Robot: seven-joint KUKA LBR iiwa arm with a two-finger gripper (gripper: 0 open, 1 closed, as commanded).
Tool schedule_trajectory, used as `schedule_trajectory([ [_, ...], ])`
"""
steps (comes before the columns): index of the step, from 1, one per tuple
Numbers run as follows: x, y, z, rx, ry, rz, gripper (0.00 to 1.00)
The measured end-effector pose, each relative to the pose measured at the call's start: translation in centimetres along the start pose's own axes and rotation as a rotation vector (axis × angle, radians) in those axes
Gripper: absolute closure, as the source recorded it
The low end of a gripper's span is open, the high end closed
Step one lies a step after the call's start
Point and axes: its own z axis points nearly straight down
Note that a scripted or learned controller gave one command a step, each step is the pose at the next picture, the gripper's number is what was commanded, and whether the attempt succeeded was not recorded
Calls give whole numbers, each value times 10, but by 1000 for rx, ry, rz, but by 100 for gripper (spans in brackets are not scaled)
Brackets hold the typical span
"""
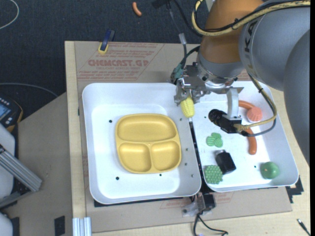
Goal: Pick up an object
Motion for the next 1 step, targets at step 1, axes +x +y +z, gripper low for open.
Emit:
schedule_trajectory([
  [1, 15, -4, 24, 6, -2, 4, 100],
])
